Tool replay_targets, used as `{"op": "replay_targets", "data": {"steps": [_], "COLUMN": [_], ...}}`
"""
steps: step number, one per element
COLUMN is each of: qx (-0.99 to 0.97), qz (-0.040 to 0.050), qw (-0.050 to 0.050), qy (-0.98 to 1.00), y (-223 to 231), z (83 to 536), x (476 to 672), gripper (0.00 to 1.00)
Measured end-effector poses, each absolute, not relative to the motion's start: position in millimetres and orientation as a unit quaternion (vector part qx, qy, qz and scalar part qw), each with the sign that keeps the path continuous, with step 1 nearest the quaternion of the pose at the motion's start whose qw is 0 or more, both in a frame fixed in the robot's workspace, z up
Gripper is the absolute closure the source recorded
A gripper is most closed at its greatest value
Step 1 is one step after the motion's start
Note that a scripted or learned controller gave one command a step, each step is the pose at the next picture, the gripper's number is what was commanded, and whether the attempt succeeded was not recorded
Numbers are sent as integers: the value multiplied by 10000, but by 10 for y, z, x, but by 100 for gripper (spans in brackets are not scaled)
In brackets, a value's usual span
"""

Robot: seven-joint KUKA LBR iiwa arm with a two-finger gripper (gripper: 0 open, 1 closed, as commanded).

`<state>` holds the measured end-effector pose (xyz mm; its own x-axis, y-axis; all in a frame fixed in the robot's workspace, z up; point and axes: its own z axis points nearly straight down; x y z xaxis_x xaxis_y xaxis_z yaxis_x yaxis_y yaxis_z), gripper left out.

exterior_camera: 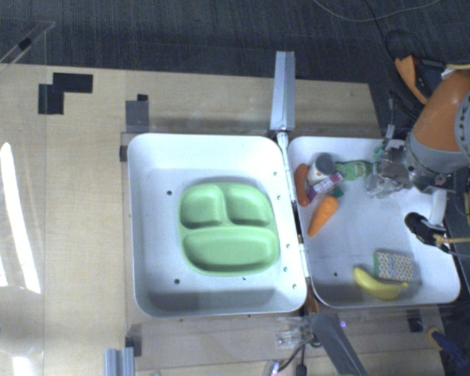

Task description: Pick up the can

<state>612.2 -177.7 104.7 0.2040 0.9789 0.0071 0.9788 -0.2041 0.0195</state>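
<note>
The can (325,172) lies at the back left of the right bin (423,233); it shows a grey round end and a pink and white label. It rests among a green bottle (352,168), a carrot (321,215) and a red item (301,183). My gripper (385,182) hangs over the back of the right bin, to the right of the green bottle and well to the right of the can. Nothing shows in its grasp.
The left bin (149,233) holds a green divided tray (229,227). A banana (380,285) and a patterned sponge (395,265) lie at the front of the right bin. A metal divider post (283,92) stands between the bins at the back.
</note>
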Motion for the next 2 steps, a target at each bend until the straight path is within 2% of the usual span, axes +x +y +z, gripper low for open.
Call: {"op": "replay_targets", "data": {"steps": [1,2], "qx": [7757,7740], "qz": [88,106], "qw": [53,73], "qy": [6311,6331], "y": [-1777,-1766], "z": [1047,1167], "x": [6121,6142], "gripper": [0,100]}}
